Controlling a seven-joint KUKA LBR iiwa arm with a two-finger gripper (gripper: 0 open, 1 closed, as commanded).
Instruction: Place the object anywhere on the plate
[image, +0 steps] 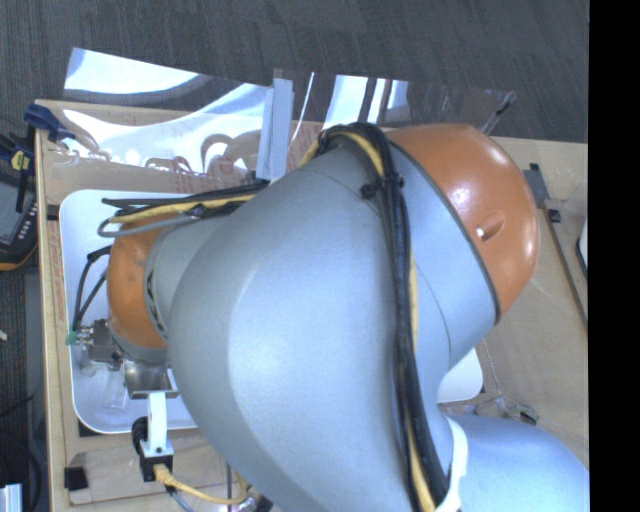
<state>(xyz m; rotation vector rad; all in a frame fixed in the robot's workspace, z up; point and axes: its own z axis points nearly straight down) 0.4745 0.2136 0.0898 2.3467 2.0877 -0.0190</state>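
Note:
My grey arm with its orange band (470, 220) stretches from the right across most of the view and covers much of both bins. The wrist hangs over the near-left part of the left white bin (72, 225). The metal gripper (97, 350) sits low there, close to the bin floor. Whatever lies under the arm is hidden.
Clear plastic sheets (200, 110) stand along the far edge of the bench. A dark device with yellow trim (15, 215) sits off the bench at the far left. Bare wooden bench (555, 330) lies to the right of the arm.

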